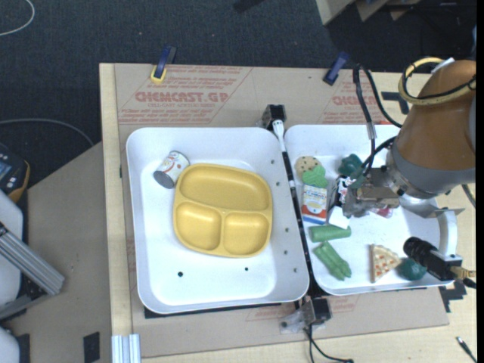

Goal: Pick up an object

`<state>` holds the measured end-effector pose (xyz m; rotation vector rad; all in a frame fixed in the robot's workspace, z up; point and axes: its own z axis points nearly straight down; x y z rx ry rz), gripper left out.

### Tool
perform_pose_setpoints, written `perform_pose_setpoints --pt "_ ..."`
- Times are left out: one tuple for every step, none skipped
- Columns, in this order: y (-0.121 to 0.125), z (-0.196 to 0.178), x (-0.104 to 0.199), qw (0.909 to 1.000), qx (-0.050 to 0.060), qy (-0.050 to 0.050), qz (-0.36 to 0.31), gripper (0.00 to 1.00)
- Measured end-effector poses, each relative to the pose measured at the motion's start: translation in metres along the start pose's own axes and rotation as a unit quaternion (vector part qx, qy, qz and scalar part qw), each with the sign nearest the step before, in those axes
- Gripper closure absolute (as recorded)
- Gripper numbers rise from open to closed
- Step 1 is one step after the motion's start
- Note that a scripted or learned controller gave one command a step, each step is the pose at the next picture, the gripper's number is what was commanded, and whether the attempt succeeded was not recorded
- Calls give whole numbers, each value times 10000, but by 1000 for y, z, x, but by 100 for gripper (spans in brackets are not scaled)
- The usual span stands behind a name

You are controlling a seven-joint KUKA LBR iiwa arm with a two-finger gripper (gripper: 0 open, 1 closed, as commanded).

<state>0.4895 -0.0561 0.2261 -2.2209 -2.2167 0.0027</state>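
Camera view, looking down at a slant on two white bins. Reaching in from the right over the right bin point(446, 282), with the gripper point(349, 197) hanging low above a cluster of small toys; cannot tell how the claw is set. Lying just left of it: a cookie point(305, 164), a small carton point(314, 200) and, nearer, two green pods point(331, 248). Resting near right of those, a pizza slice point(383, 262). Sitting in the left bin point(144, 225), a yellow divided tray point(223, 209) touching a tipped cup point(171, 168) at its far-left corner.
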Motion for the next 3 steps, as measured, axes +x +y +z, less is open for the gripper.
perform_pose_setpoints --pt "3 5 -11 10000 -2 -2 -3 100" --pt "15 -1 5 10000 -31 -9 -21 100" --pt "11 -8 -8 10000 -34 -12 -6 100"
